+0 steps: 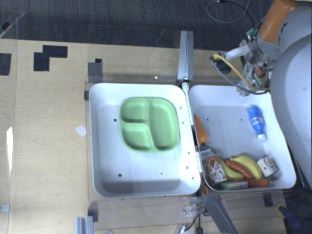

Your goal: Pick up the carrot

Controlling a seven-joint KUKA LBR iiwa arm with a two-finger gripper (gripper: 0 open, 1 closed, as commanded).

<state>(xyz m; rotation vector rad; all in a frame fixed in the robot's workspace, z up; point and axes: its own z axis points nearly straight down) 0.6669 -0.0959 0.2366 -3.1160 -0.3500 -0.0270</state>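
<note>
Orange tapered carrot [200, 130] lies against left wall of right shallow white plastic bin [229, 126], not yet lifted | green three-compartment plastic tray [149, 123] sits in left white bin [102, 145] | gripper [251, 74] hovers over right bin's far edge, well apart from carrot; grip state cannot be told | pale wooden bench [44, 145], dark carpet [122, 9] beyond

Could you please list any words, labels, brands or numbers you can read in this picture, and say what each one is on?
No text is readable.
The blue bottle has a label, too blurred to read.
The small can has print, too small to read.
The packet beside the banana has printing, blurred.
</note>
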